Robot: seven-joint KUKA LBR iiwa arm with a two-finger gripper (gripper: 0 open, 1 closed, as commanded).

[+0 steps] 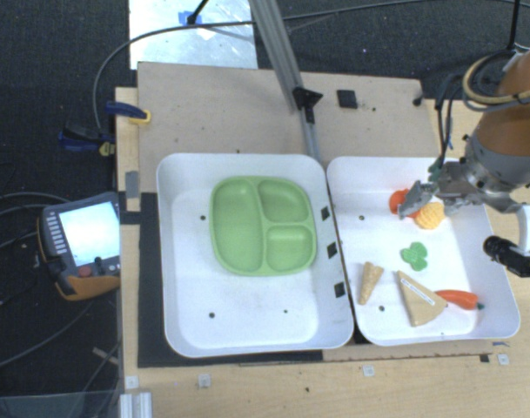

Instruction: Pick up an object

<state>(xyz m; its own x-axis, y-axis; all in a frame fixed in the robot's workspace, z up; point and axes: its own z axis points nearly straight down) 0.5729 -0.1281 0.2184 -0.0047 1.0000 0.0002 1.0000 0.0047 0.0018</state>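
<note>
hand (419,203): grip state cannot tell, low in right white bin (499,320) | beside it: bumpy yellow round toy (430,217), small orange piece (399,201) | no readable writing

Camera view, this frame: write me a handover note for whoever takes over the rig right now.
End effector: down in the right bin, near its upper edge, between an orange-red piece and a yellow piece. Whether it is open or shut cannot be told; nothing is visibly held.
Right bin also has a green piece, a cone, a tan wedge and a carrot by the wedge.
Left bin has a green divided plate.
Done: arm has reached the objects. Left: a confirmed grasp and lift.
</note>
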